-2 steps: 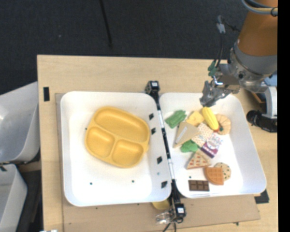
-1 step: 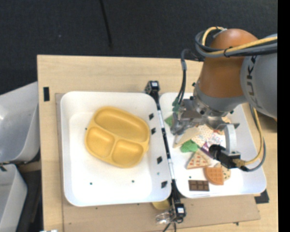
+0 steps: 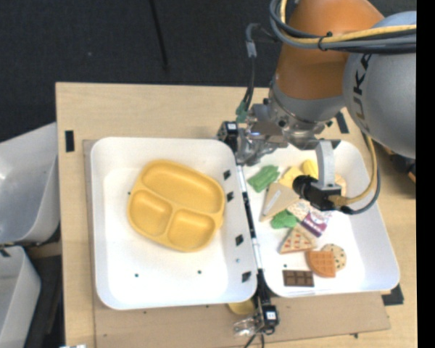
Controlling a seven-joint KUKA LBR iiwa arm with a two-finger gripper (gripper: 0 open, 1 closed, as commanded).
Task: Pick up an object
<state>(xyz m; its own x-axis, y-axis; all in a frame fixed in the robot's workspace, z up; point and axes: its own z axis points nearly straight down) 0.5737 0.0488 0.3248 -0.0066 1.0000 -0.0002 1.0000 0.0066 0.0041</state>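
The right bin (image 3: 370, 252) holds several toy food pieces. Among them are a green piece (image 3: 263, 177), a beige cone (image 3: 270, 201), a yellow piece (image 3: 308, 169), a pizza slice (image 3: 296, 242), an orange waffle (image 3: 323, 262) and a chocolate bar (image 3: 299, 278). My gripper (image 3: 258, 146) hangs below the orange wrist over the bin's far left corner, just above the green piece. The wrist body hides its tips. I see no toy held in it.
A yellow divided plate (image 3: 177, 205) lies in the left bin (image 3: 109, 267). A ridge (image 3: 245, 223) with black clips separates the two bins. A black cable loop (image 3: 312, 191) hangs over the toys. A white container (image 3: 14, 187) stands off the bench at left.
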